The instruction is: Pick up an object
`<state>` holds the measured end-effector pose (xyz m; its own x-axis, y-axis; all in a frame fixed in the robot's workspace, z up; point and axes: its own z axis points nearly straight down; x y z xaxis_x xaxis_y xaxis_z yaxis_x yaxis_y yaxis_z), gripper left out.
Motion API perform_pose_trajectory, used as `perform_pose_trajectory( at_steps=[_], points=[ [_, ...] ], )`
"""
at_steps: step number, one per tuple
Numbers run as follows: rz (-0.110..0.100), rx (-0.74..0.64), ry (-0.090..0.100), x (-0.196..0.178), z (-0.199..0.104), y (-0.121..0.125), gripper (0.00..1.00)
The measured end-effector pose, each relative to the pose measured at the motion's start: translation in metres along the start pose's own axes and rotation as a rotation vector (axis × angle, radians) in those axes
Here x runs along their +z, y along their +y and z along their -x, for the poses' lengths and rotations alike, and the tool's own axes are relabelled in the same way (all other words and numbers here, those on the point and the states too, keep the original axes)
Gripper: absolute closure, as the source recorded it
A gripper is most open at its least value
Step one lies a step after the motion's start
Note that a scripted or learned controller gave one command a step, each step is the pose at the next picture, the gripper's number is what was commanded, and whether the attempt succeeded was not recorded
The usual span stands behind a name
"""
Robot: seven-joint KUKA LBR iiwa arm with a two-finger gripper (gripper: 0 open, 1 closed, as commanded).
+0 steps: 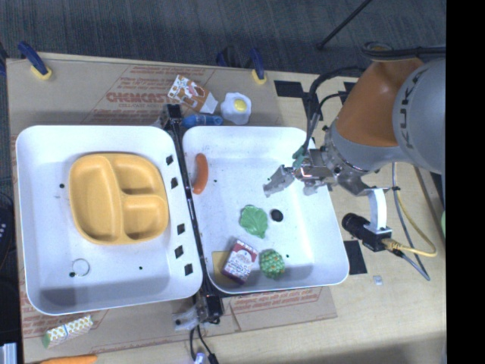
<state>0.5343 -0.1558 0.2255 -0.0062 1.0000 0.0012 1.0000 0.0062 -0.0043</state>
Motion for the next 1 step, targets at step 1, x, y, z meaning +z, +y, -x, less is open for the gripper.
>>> perform_pose_trajectory(
  at_steps=[1],
  points=[
    [-0.003,-0.010,0.001,0.1240,-0.0149,-0.0145,0.00]
  ],
)
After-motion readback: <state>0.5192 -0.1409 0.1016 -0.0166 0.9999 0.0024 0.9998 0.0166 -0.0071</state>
